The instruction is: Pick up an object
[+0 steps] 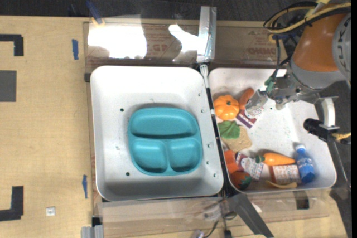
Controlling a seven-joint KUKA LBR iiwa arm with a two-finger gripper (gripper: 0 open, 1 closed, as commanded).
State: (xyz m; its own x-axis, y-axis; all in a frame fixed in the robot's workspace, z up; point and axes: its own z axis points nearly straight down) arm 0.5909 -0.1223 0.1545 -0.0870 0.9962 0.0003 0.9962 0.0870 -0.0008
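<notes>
One gripper (262,98) hangs over the upper part of the right bin (322,178), at the end of the grey arm (321,58) that comes in from the right; whether it is open or closed cannot be told. Just beside its tip, toward the bin's inner wall, sit a small orange pumpkin (226,107) and a reddish piece (246,96), with a green leafy toy (229,130) a little below them. Farther down, along the near rim, lie a carrot (277,159), a labelled bottle (266,170) and a blue bottle (304,165), crowded together. Between the tool and that row, bare white floor is open. Beyond the dividing wall, the left bin (106,97) holds a teal compartment tray (165,139) with open margin around it.
</notes>
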